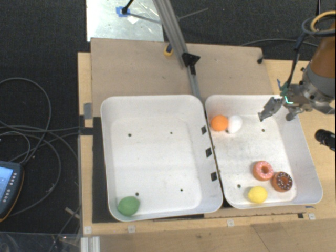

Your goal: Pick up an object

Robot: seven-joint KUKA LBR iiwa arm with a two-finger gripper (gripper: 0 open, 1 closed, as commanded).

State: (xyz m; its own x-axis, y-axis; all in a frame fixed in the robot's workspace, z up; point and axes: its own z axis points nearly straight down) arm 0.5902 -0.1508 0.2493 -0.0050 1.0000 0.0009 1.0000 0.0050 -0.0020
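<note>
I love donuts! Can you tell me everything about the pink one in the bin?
The pink donut is a small ring with pink frosting, a tan rim and a hole in its middle; it looks like a toy. It lies flat in the right bin, toward its near end. The chocolate donut sits right against it, and the yellow ball lies just below.

Two shallow white bins counted: left bin [152, 106], right bin [299, 140].
Left bin: one green ball [128, 205] seen.
Right bin, five items counted: one orange ball [219, 123], one white ball [234, 124], one pink-frosted doughnut [263, 170], one chocolate doughnut [282, 181], one yellow lemon-like piece [257, 194].
Six objects in all; two doughnuts, three balls.
</note>
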